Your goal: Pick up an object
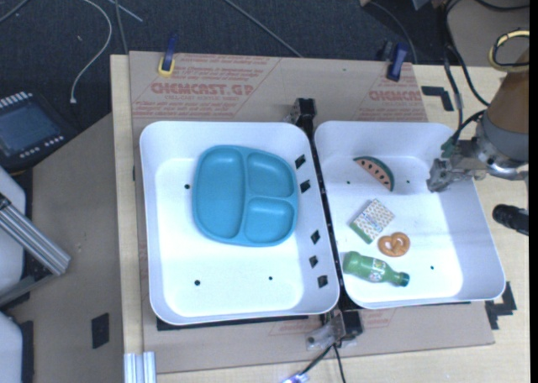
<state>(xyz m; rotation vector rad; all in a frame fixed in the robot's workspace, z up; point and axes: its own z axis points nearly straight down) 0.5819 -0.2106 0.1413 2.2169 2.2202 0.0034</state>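
In right bin (471,238): watermelon slice (375,172) near gripper (440,178), apart.

In the right bin (471,230): watermelon slice (375,171), patterned packet (372,220), pretzel (393,244), green bottle (375,270) on its side.

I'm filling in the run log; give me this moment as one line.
stage: approach | gripper: over right bin, upper right, holding nothing | right bin: watermelon slice, patterned packet, pretzel, green bottle | left bin: blue divided plate
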